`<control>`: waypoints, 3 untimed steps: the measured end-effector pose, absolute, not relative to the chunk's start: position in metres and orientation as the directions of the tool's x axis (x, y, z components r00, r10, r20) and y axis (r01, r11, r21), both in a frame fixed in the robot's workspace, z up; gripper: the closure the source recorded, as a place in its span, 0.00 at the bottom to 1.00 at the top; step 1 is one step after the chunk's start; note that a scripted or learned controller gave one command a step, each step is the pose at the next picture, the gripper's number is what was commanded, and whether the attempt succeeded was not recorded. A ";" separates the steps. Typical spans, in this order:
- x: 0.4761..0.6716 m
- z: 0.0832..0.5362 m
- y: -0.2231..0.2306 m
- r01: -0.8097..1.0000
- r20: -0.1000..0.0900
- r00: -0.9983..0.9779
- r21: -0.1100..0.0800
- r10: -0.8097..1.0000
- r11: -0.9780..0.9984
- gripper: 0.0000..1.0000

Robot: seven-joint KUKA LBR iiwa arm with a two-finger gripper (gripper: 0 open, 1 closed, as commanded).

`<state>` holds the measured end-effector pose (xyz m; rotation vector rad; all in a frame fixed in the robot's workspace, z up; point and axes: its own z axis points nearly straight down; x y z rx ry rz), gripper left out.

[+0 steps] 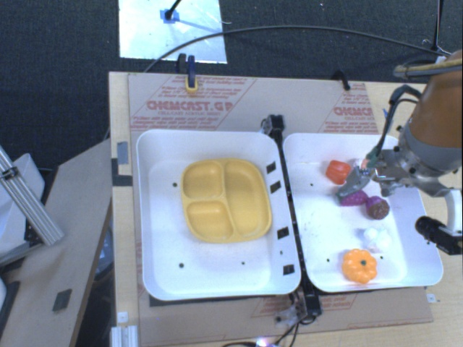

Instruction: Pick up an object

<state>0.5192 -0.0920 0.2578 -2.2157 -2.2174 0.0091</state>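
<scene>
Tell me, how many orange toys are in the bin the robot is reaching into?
2. A small orange pumpkin sits near the right bin's front edge, and a red-orange piece lies toward the back, beside the gripper. The arm may hide more.

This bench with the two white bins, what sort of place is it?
Probably a robotics lab: a grey robot arm with an orange band reaches over shallow white plastic bins holding toy food, like a small orange plastic pumpkin.

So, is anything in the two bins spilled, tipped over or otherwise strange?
Nothing stands out. The yellow tray lies flat in the left bin; the small toys, such as the orange pumpkin, sit loosely in the right bin.
</scene>
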 end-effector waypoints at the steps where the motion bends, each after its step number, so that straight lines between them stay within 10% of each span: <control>1: 0.521 0.263 -0.092 1.000 -0.001 -0.003 0.002 1.000 0.003 0.00; 3: 0.512 0.146 -0.088 1.000 0.001 -0.001 -0.004 1.000 0.001 0.00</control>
